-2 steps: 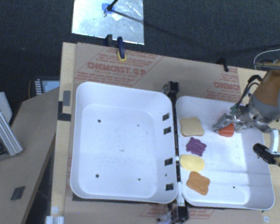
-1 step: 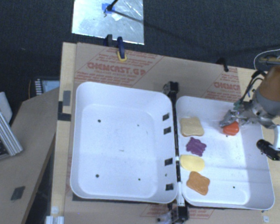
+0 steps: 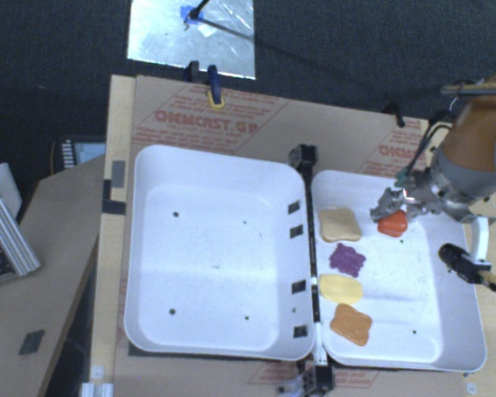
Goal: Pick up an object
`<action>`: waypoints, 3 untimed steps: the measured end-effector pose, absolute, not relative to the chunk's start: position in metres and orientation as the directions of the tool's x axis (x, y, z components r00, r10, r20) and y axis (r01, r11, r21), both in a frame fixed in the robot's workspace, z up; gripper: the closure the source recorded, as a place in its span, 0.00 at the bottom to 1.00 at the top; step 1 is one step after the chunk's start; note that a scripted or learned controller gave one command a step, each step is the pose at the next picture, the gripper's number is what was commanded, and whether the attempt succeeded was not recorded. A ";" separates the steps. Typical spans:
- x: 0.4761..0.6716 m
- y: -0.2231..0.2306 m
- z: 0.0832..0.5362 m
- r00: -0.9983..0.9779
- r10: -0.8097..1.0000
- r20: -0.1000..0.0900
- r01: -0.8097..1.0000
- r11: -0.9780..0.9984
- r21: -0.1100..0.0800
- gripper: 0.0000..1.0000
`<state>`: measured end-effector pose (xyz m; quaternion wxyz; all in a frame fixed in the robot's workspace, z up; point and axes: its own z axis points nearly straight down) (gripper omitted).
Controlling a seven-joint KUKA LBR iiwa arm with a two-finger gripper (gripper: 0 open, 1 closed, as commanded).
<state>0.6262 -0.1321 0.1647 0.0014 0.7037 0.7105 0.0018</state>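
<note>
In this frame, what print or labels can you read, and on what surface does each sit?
"CHEMCAST GP": red print on the brown protective sheet under the two white bins, left of centre behind the left white bin.
The same red print repeats behind the right white bin, near, too blurred to read there.
Nothing else bears legible text.

The arm point(image 3: 493, 131) is cut off by the picture's right edge, so its base stays out of sight. The pincer point(image 3: 394, 209) covers the far part of the red-orange object point(image 3: 393, 224), and its tips are too small and blurred to read. The surface's point(image 3: 70, 219) near-left corner runs past the frame.
</note>
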 end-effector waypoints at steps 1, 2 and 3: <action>0.578 -0.102 0.216 -0.007 1.000 0.001 1.000 0.007 0.004 1.00; 0.552 -0.015 0.216 -0.012 1.000 0.004 1.000 0.012 -0.001 1.00; 0.532 0.052 0.196 -0.011 1.000 0.004 1.000 0.011 -0.002 1.00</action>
